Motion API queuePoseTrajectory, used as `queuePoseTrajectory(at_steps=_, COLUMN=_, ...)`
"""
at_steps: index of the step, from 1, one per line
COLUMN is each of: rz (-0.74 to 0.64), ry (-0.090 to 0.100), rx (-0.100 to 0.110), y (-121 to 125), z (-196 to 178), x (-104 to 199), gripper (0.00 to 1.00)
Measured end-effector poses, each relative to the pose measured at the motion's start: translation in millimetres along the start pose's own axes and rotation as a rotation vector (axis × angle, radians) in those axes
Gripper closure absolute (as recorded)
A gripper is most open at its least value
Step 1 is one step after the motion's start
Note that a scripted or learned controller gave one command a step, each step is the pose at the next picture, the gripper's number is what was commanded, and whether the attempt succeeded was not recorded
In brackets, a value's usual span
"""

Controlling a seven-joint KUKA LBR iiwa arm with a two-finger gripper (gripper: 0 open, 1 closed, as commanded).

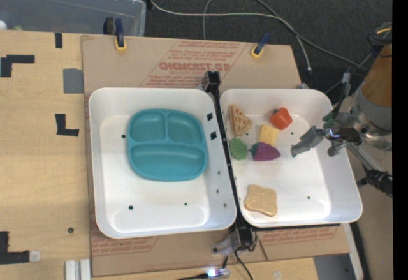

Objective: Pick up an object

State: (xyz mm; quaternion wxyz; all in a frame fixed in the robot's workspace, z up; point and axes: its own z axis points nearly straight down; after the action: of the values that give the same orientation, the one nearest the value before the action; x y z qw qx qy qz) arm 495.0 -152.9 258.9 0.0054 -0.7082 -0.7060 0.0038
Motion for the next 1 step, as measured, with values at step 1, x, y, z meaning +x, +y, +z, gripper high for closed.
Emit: queuePoseTrajectory(at_steps=1, rz=-0.004, ry=-0.002, rx=-0.011, y=2.2, z=-5.8, x=0.4, gripper=0.0)
